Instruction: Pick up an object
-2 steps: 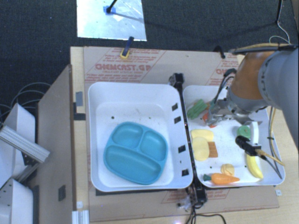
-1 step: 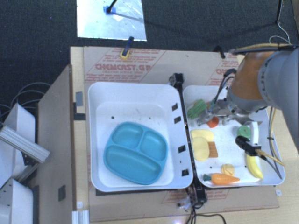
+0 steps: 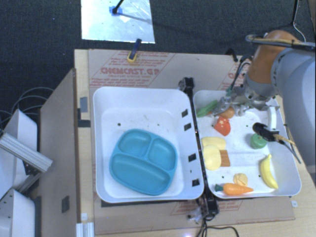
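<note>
My gripper (image 3: 231,105) hangs low over the back of the right bin (image 3: 286,184), reaching in from the right. Directly beneath it lies a small orange piece (image 3: 227,114), partly covered by the gripper. A green bean-like piece (image 3: 207,107) lies just to its left, and a red piece (image 3: 222,127) sits just in front. Further forward are two pale yellow pieces (image 3: 213,143) (image 3: 212,158) beside a brown block (image 3: 225,158). A green round piece (image 3: 257,141), a banana (image 3: 268,172), a small beige piece (image 3: 240,178) and a carrot (image 3: 236,188) lie toward the front.
The left bin (image 3: 106,102) holds a blue divided plate (image 3: 143,161). A black divider with clips (image 3: 193,132) runs between the bins. The grey arm with its orange band (image 3: 264,58) fills the right rear corner.
</note>
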You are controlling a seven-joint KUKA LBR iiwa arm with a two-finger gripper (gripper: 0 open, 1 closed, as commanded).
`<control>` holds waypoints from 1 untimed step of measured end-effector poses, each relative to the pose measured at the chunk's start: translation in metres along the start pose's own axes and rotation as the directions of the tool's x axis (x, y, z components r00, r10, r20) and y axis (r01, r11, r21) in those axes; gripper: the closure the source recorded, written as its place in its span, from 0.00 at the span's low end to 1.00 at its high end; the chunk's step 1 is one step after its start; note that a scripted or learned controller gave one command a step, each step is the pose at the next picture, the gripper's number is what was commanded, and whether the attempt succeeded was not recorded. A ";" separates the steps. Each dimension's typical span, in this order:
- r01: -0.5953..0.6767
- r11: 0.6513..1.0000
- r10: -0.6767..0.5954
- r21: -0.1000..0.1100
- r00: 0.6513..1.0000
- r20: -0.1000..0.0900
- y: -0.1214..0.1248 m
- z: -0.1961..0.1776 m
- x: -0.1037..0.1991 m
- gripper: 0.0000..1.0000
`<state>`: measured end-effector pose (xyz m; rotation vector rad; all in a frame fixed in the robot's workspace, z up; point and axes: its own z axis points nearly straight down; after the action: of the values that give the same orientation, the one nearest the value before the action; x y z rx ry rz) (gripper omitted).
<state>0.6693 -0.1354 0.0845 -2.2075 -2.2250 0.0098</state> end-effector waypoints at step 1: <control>0.001 1.000 -0.001 0.003 1.000 0.000 -0.002 -0.011 0.001 1.00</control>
<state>0.6670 -0.1349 0.0952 -2.2051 -2.2250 0.0129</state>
